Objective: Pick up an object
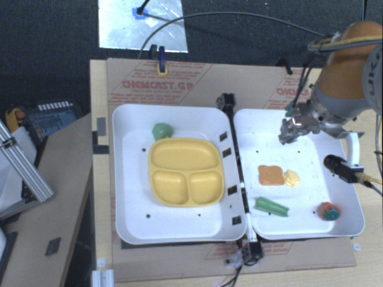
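Four small things lie in the right bin (358,220), any of them a fair target: an orange slab (270,175) near the middle, touching a pale yellow lump (291,178) on its right, a green pod (272,206) toward the front edge, and a round orange and teal piece (328,210) in the front right corner. In the left bin (119,178) I see a yellow tray (184,171) with a green lump (162,130) just past its back left corner. My main worry is the slab and the yellow lump: since they touch, a descent on either could catch both or shove one aside. The pod is low and narrow, so fingers set across its length might slip off it. The round piece sits close to the bin wall, where a finger could strike the rim. The gripper (289,131) hangs over the back part of the right bin, well apart from all four things, the arm coming in from the right with its wrist bent down toward the bin floor. Nothing sits between the fingers as far as I can see, but whether they stand open or closed I cannot tell.
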You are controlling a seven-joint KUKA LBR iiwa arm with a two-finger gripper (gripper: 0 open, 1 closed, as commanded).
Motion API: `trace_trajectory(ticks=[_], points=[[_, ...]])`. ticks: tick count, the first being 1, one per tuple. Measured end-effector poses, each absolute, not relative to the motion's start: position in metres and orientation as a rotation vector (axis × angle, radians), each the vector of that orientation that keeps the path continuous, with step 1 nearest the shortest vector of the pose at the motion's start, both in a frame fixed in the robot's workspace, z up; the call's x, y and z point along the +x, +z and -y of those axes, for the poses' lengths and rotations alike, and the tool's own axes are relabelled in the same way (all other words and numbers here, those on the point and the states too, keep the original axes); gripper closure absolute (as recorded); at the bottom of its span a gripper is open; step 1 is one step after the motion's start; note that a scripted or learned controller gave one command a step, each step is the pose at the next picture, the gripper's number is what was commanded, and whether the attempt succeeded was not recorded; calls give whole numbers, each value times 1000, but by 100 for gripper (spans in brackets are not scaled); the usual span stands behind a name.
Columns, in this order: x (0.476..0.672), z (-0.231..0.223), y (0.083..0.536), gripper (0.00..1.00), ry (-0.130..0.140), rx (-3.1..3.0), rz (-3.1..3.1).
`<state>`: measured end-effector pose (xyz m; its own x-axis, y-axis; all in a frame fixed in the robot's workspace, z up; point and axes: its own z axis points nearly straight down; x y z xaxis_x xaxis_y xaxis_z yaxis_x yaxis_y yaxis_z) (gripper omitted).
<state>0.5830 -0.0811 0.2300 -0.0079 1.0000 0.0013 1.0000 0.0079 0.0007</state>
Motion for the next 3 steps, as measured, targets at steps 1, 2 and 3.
trace_trajectory(ticks=[1,2,3], points=[[576,24,234,100,-4,-2210,2232],[561,-37,235,100,-3,-2208,2232],[544,-84,222,100,-2,-2209,2231]])
